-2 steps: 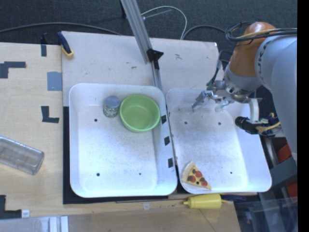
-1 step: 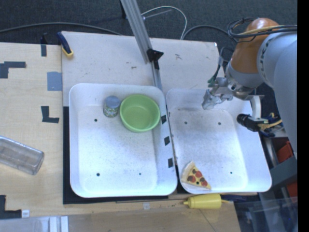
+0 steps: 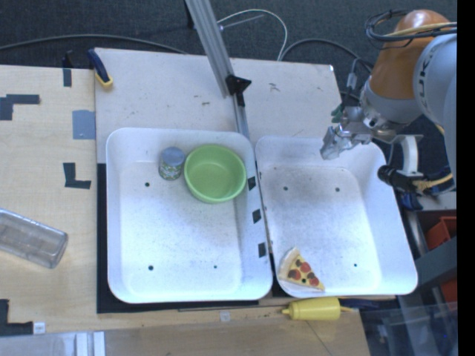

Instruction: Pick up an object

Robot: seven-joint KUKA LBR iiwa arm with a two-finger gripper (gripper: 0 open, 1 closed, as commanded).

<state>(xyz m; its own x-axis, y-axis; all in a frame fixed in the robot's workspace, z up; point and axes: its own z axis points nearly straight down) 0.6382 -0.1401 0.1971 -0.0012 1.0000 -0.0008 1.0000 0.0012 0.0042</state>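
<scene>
- A toy pizza slice point(image 3: 300, 271) lies in the right bin point(image 3: 371, 221), in its near left corner, its point toward the dividing wall between the bins and its crust end toward the near rim. It is yellow with red rounds on top.
- A green bowl point(image 3: 215, 172) sits upright in the left bin point(image 3: 133, 228), close to that bin's far right corner.
- A small can point(image 3: 171, 163) with a grey top and greenish side stands just beside the bowl, on its left, touching it or nearly so; the contact cannot be told.
- The claw point(image 3: 332, 145) hangs over the far rim of the right bin, well apart from the pizza slice at the opposite corner. Nothing is seen between its tips, and whether they are spread or pressed together cannot be told from this angle.
- The arm point(image 3: 415, 58) comes in from the right, its orange band above the wrist, with cables looping about it.
- A yellow bottle point(image 3: 312, 309) lies on its side on the tabletop point(image 3: 44, 139) just outside the near rim of the right bin, close to the pizza slice but separated by the bin wall.
- A clear plastic container point(image 3: 31, 237) lies on its side at the left of the tabletop, well apart from both bins.
- A grey metal pole point(image 3: 211, 39) slants down from the top toward the gap between the bins.
</scene>
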